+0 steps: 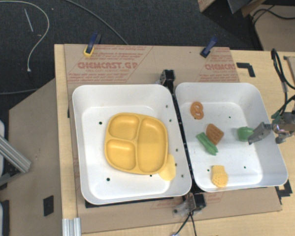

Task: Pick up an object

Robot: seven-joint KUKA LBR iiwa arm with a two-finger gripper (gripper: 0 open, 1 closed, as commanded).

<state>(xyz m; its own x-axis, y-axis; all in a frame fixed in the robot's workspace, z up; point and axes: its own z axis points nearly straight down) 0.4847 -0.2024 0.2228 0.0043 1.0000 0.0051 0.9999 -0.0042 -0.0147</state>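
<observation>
Green stick (207, 144) lies diagonal, upper-left to lower-right, right bin (236, 90); gripper (258, 132) state unclear.

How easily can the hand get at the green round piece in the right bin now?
Probably yes. The hand is right beside the green round piece, at the right bin's right side, and nothing lies between them. The brown piece sits apart, further left.

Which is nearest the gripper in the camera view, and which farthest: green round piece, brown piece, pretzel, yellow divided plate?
From the gripper, at the right bin's right side:
1. Green round piece, just left of it.
2. Brown piece, mid right bin.
3. Pretzel, upper left of that bin.
4. Yellow divided plate, in the left bin.
</observation>
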